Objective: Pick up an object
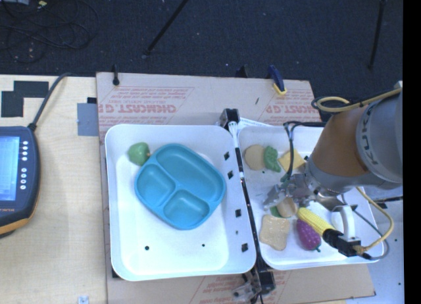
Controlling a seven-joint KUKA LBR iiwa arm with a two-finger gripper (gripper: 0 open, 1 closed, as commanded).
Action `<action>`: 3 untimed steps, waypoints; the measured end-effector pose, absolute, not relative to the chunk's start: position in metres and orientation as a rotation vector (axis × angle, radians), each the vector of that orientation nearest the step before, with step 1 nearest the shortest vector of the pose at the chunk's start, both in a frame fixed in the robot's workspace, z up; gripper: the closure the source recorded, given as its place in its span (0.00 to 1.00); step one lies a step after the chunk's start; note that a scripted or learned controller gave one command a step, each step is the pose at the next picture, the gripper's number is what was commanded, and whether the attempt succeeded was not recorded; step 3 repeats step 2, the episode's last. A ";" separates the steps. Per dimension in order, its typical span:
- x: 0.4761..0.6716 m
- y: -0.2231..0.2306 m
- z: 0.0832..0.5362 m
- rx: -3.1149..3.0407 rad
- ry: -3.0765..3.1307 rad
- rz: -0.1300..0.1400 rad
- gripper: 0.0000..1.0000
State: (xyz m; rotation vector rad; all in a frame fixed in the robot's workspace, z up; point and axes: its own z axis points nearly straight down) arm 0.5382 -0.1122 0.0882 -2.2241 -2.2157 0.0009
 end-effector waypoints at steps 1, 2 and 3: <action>0.525 -0.101 0.088 -2.226 -2.216 0.000 0.00; 0.526 -0.101 0.099 -2.227 -2.209 -0.002 1.00; 0.526 -0.101 0.099 -2.227 -2.209 -0.002 1.00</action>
